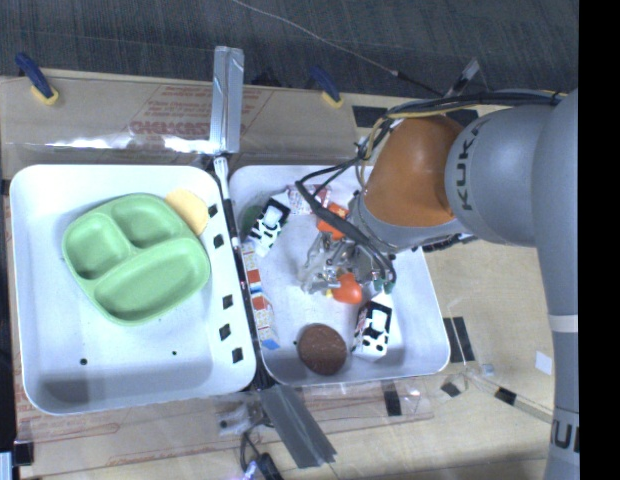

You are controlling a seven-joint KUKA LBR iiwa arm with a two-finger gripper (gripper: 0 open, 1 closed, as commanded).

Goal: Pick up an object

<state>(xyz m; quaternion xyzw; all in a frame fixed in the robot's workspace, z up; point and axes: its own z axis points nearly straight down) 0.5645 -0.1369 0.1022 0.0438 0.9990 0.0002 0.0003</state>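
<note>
My gripper point(330, 266) is low inside the right bin point(420, 308), hanging from the grey arm with its orange band point(415, 173). A small orange object point(348, 290) lies right at the gripper's lower tip, touching or nearly touching it. A brown round object point(322, 348) rests near the bin's front wall. A black-and-white patterned item point(374, 329) lies beside it to the right. Another black-and-white item point(267, 224) sits at the bin's back left, next to something dark green point(249, 214). The wrist hides an orange-red piece point(330, 218) in part.
The left bin point(50, 348) holds a green divided plate point(137, 258) and a yellow block point(188, 208) at its back right corner. A ridge with black markers point(230, 303) separates the bins. Cables point(320, 183) loop off the wrist above the right bin.
</note>
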